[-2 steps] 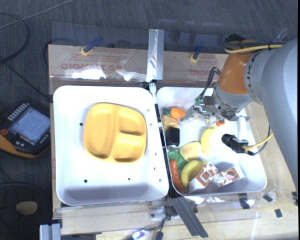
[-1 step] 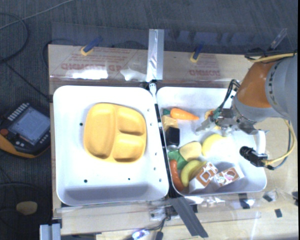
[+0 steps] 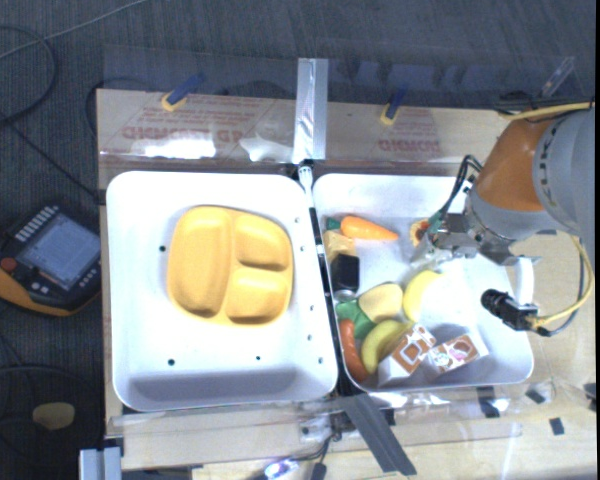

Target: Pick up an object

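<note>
The left shallow white bin (image 3: 140, 368) holds a yellow plastic divided tray (image 3: 230, 264). The right white bin (image 3: 500, 363) is crowded: an orange toy carrot (image 3: 368, 230) near the top, a small black block (image 3: 345, 271), yellow-green plastic fruit (image 3: 382, 301), a pale yellow lemon-like piece (image 3: 421, 292) and a printed carton (image 3: 437, 352). The gripper (image 3: 442, 240) hangs above that lemon piece; whether it grips anything, I cannot tell.

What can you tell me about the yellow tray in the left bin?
The yellow tray is a glossy, plastic-looking divided plate with rounded corners and three hollows: one long one on its left, two smaller ones on its right. It lies flat, open side up, slightly turned, near the middle of the left bin, resting on the bin's floor. Nothing lies in it and nothing else touches it.
</note>
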`<state>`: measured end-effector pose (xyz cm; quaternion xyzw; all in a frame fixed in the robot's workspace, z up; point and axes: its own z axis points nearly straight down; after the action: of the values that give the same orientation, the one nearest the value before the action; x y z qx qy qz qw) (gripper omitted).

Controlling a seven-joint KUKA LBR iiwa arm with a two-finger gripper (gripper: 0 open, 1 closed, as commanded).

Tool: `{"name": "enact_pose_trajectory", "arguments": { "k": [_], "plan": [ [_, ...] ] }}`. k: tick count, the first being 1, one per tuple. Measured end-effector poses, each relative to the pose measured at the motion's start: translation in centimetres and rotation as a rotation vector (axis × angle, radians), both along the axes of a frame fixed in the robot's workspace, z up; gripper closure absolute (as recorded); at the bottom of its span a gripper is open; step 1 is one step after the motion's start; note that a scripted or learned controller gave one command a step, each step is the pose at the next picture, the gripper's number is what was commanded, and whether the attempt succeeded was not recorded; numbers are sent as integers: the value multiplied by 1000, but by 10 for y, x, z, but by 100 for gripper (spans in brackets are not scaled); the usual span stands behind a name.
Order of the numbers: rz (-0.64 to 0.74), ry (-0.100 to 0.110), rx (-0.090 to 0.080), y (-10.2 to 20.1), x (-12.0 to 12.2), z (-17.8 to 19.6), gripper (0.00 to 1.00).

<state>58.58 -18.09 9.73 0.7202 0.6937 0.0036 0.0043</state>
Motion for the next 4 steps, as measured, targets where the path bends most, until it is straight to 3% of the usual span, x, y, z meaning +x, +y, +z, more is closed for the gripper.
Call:
{"name": "enact_pose_trajectory", "arguments": {
  "k": [1,2,3,4],
  "plan": [
    [15,8,-5,55,70,-6,100],
    [16,10,-3,57,69,-8,0],
    [-97,3,-1,34,-39,-8,0],
    [65,19,-3,40,82,-10,0]
  ]
}}
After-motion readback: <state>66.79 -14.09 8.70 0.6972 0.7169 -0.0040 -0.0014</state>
